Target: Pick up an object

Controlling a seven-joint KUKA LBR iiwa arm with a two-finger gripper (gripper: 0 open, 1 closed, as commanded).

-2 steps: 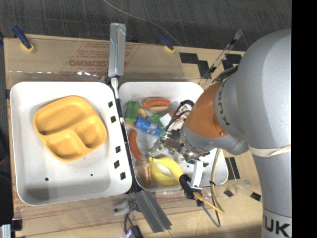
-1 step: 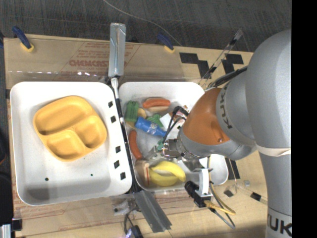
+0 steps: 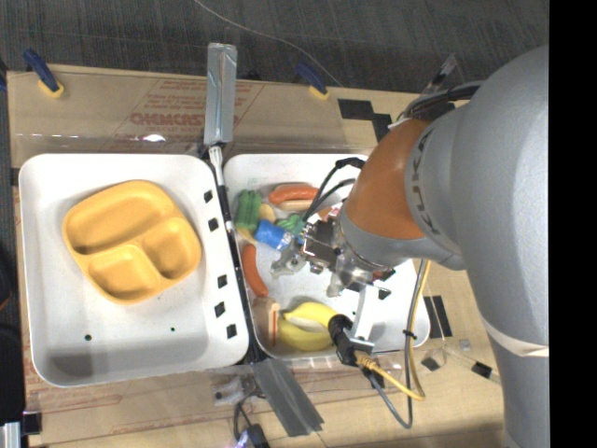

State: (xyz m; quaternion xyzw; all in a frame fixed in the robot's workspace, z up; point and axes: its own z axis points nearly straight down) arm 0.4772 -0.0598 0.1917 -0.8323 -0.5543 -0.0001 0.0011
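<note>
The tool (image 3: 289,261) hangs low over the right bin (image 3: 410,329) among toy foods; its closure cannot be told. Nearest candidates: blue item (image 3: 271,235) and banana (image 3: 306,325).

my arm (image 3: 485,175) is grey, with an orange band (image 3: 392,189) above the wrist. both bins are white, the left bin (image 3: 47,343) and the right bin (image 3: 280,164) alike. in the left one lies a yellow divided tray (image 3: 131,239). in the right one i see a green piece (image 3: 247,208), a blue piece (image 3: 272,235), a red-orange sausage (image 3: 295,194), a second red-orange sausage (image 3: 254,269) along the left wall, and a yellow banana (image 3: 306,329). the counter (image 3: 103,101) is tan cardboard brown with faded red print, and blue clamps (image 3: 42,71) grip its far edge. a yellow cable (image 3: 396,381) trails below my wrist.
</note>
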